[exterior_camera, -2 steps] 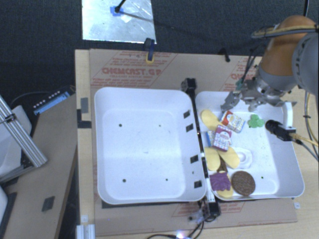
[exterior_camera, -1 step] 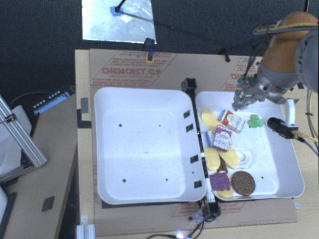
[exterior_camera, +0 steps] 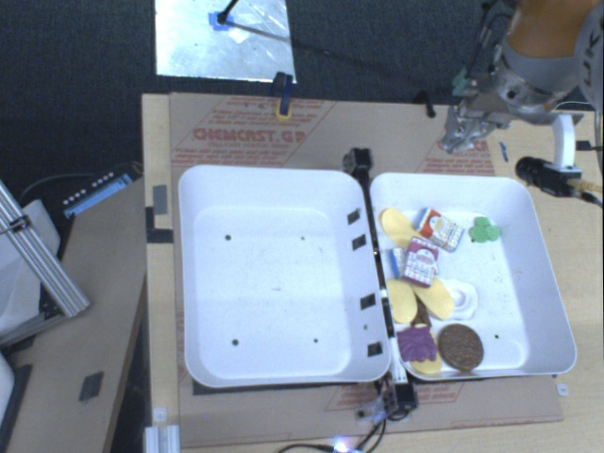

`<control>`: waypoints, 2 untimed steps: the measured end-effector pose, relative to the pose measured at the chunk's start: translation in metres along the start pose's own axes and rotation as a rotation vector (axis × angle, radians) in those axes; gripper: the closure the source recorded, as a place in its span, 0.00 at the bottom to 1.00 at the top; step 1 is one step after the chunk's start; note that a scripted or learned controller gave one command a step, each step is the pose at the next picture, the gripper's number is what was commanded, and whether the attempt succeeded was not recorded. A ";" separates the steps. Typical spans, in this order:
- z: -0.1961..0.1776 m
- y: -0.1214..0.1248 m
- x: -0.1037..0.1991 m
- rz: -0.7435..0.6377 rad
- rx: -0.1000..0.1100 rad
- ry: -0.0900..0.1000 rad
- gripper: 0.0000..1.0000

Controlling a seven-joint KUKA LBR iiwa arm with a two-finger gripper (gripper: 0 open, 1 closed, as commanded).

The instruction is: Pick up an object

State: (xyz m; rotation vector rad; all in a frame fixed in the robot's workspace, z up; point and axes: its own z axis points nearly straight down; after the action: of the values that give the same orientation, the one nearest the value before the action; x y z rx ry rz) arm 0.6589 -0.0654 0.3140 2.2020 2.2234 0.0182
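Observation:
My gripper (exterior_camera: 464, 140) hangs above the bench just behind the far rim of the right bin (exterior_camera: 533, 253), with nothing visible between its fingers. In that bin lie a yellow banana-like piece (exterior_camera: 396, 225), a small red and white box (exterior_camera: 440, 228), a pink and white carton (exterior_camera: 421, 261), a green toy (exterior_camera: 484, 230), a white ring-like piece (exterior_camera: 460, 296), more yellow pieces (exterior_camera: 421, 300), a purple piece (exterior_camera: 417, 343) and a brown round cookie (exterior_camera: 461, 346). All of them sit well below and nearer than the gripper.
The left bin (exterior_camera: 274, 272) stands beside the right one, joined along a black-clipped divider (exterior_camera: 377, 272). A shiny metal sheet (exterior_camera: 225, 25) lies at the far back. A yellow and blue clamp (exterior_camera: 282, 97) holds the cardboard base's far edge.

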 end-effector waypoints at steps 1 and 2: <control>-0.105 0.013 0.043 0.000 0.001 0.001 1.00; -0.232 -0.041 0.071 0.001 -0.001 0.003 1.00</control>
State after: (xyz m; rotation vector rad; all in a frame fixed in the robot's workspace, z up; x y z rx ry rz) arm 0.6136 0.0056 0.5453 2.2038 2.2237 0.0216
